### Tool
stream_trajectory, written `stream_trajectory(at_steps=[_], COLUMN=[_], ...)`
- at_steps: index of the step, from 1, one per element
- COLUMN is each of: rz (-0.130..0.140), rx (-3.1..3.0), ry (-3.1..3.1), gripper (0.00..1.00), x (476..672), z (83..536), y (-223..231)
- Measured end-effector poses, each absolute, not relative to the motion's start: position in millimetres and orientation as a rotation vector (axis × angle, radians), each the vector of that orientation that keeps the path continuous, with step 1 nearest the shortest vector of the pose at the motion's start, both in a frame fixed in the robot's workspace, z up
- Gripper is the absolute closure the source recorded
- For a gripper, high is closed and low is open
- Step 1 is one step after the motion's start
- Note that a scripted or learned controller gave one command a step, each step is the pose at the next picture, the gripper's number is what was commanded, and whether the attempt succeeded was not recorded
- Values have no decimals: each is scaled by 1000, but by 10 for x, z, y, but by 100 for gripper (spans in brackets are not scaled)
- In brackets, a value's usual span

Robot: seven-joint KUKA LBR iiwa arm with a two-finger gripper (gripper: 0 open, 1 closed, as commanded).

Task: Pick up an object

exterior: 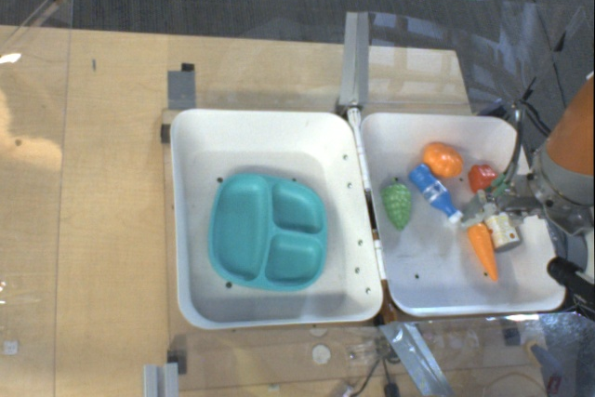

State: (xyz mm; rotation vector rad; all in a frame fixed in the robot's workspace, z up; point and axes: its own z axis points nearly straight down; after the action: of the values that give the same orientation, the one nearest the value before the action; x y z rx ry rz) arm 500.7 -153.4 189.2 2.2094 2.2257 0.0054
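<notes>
The gripper (503,220) sits low by the right bin's (409,139) right edge, just beside the carrot (482,252); whether it is open I cannot tell. Nothing looks lifted, so the pick remains undone.

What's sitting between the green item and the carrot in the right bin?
In the camera view, the blue bottle lies slanted between the green item and the carrot, its white cap end pointing toward the carrot.
</notes>
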Motion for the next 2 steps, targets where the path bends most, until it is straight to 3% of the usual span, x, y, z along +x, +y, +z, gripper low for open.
stream_trajectory(at_steps=[1, 2], rz=[11, 17], rx=[2132, 2127], ry=[2298, 2293], gripper=[0, 100], x=[5192, 5227], z=[978, 1095], y=[-1685, -1683])
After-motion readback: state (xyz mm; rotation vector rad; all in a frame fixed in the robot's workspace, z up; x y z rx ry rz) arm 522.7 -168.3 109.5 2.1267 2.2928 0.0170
